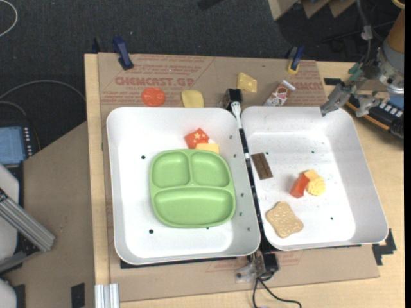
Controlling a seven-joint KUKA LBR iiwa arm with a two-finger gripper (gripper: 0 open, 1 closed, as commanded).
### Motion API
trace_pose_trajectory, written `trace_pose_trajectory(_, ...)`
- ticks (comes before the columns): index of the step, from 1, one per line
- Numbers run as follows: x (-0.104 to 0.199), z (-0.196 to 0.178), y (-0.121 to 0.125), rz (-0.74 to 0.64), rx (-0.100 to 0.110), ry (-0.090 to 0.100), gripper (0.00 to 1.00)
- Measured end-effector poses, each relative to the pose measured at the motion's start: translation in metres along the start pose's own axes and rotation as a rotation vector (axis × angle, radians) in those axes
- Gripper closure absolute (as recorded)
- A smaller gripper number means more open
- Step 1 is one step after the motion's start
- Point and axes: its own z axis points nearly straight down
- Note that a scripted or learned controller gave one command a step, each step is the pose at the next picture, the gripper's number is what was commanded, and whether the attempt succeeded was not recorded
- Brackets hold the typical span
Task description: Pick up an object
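My gripper (345, 101) hangs over the back right corner of the right bin (350, 140), open, with nothing between its fingers. In that bin lie a brown chocolate bar (261, 165), a red-orange piece (300, 185) touching a yellow piece (315, 183), and a tan cracker (284, 219) near the front. All of them are well in front of and left of the gripper. The left bin (125, 172) holds a green divided plate (191, 188), with a red block (197, 137) and a yellow piece (207, 148) just behind it.
On the cardboard behind the bins lie an orange disc (153, 96), a pale yellow piece (192, 99), a cheese wedge (246, 82), a small packet (278, 95) and a black item (232, 97). Blue clamps (122, 52) (295, 58) grip the back edge.
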Motion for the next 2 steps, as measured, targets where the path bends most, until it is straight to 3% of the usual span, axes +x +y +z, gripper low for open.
trace_pose_trajectory(1,-0.021,0.094,-0.045,0.003,0.006,0.002,0.00)
trace_pose_trajectory(2,0.043,0.171,-0.084,-0.001,0.004,0.003,0.00)
